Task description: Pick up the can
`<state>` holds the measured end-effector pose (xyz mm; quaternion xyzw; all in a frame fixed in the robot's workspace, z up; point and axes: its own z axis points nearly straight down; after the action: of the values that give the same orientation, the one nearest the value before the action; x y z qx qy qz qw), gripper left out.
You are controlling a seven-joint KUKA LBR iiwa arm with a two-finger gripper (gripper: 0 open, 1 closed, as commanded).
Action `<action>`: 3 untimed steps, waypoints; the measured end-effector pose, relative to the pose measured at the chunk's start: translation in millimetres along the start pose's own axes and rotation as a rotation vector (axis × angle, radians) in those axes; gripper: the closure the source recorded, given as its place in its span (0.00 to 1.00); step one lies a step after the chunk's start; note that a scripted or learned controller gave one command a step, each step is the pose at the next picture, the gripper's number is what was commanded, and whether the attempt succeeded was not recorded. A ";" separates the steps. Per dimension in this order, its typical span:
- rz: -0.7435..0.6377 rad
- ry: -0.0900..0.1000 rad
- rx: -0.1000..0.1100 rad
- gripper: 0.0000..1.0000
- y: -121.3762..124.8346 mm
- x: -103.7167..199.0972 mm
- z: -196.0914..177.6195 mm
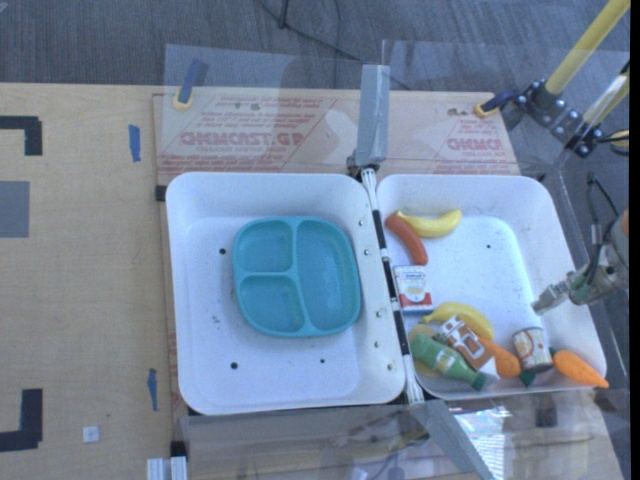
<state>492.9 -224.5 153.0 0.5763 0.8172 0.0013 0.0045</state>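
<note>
Can pick: approach not yet made.
Can (531,348) stands at right bin (520,203) near edge, btwn carrots (580,368), w/ bottle (447,356) nearby; gripper (553,297) hovers just beyond, nothing held, can't tell how wide it is; drop straight down to avoid neighbours.

Grey carpet floor (120,13) beyond, light wooden bench (80,268), black cables (285,3), blue tape marks (134,143)

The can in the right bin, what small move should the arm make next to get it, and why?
Probably shift the gripper toward the bin's front corner and down: it sits at the right rim, apart from the can, which stands between two carrots.
</note>
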 end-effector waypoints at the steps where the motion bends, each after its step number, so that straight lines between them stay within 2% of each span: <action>1: 0.001 0.000 0.000 0.00 -0.2 -0.1 0.1; 2: 0.041 0.003 0.004 0.00 17.1 -6.3 9.4; 3: -0.236 0.000 -0.001 0.00 -9.6 4.2 64.8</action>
<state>483.0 -224.0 88.2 0.4759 0.8795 0.0014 0.0050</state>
